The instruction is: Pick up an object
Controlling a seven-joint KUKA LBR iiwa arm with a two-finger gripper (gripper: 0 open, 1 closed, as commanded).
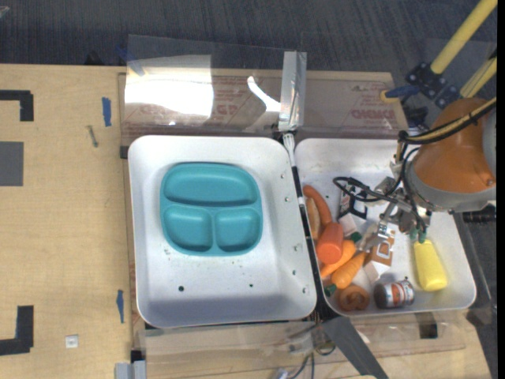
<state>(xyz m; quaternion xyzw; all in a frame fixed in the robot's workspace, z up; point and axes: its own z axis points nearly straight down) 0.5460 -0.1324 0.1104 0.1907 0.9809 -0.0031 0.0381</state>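
The right bin (461, 294) holds a heap of toy food. An orange carrot (347, 269) lies beside a red-orange piece (330, 243). A long reddish sausage (314, 205) rests along the bin's left wall. Near the front sit a brown round piece (353, 296) and a small silver and red can (392, 293). A yellow bottle-shaped toy (430, 265) lies at the right. My gripper (388, 221) hangs low over the middle of this bin, just above a small red and white item (382, 248), left of the yellow toy. I see nothing held in it.
The left bin (150, 283) holds a teal divided plate (211, 208). A raised divider (300, 212) separates the two bins. A black wire-like object (352, 194) lies at the back of the right bin. The orange-banded arm (450, 160) overhangs that bin's right rear corner.
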